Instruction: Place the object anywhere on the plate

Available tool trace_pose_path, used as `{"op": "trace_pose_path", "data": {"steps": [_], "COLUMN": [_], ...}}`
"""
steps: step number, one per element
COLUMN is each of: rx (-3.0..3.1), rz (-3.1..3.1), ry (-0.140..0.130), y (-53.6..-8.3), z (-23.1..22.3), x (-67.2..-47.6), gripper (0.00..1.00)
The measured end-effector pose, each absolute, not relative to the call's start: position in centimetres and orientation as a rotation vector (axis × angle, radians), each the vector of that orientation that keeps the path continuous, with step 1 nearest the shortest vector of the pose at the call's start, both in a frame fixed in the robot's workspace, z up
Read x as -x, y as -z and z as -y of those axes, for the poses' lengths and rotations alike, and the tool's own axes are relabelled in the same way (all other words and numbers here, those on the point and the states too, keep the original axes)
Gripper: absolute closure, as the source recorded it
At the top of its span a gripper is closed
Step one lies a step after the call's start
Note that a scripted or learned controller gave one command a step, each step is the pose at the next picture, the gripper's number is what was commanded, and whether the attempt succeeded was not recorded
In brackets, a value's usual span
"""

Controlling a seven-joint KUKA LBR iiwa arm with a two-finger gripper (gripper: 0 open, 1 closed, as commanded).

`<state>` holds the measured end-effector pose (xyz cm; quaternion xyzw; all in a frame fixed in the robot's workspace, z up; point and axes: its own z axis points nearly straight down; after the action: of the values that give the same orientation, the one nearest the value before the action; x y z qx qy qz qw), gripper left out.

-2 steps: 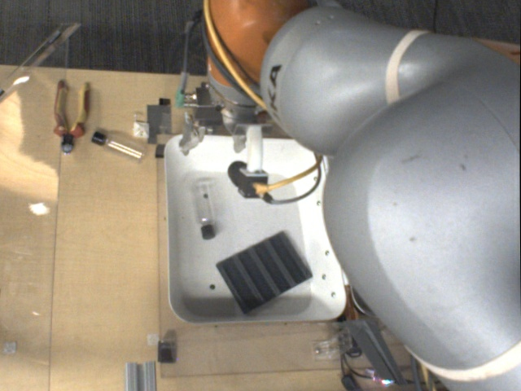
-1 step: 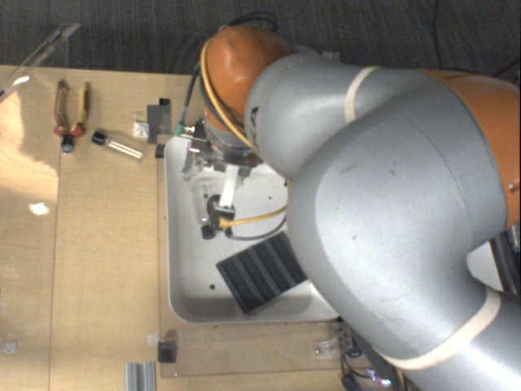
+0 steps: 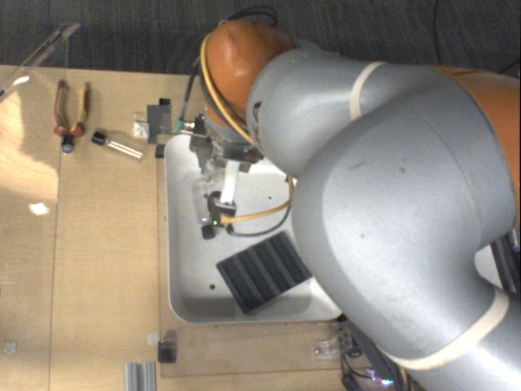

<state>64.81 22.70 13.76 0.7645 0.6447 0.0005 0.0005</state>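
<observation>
A black ribbed rectangular block (image 3: 264, 274) lies flat in the near part of the white bin (image 3: 181, 243), turned at a slant. My gripper (image 3: 209, 163) hangs over the far end of that same bin, well behind the block and apart from it. The grey arm with its orange band covers the whole right side of the view and hides whatever lies there. I see nothing held under the gripper.
On the wooden bench left of the bin lie red-handled pliers (image 3: 70, 111) and a small clear tube with a black cap (image 3: 118, 145). A small metal fixture (image 3: 156, 120) stands at the bin's far left corner. A small black block (image 3: 167, 351) sits near the front edge.
</observation>
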Motion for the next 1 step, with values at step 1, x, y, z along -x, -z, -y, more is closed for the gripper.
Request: {"op": "trace_pose_path", "data": {"steps": [1], "rx": [-1.782], "rz": [-2.584], "ry": [-0.007], "y": [-22.93], "z": [-23.57], "x": [-66.1], "gripper": [1.0]}}
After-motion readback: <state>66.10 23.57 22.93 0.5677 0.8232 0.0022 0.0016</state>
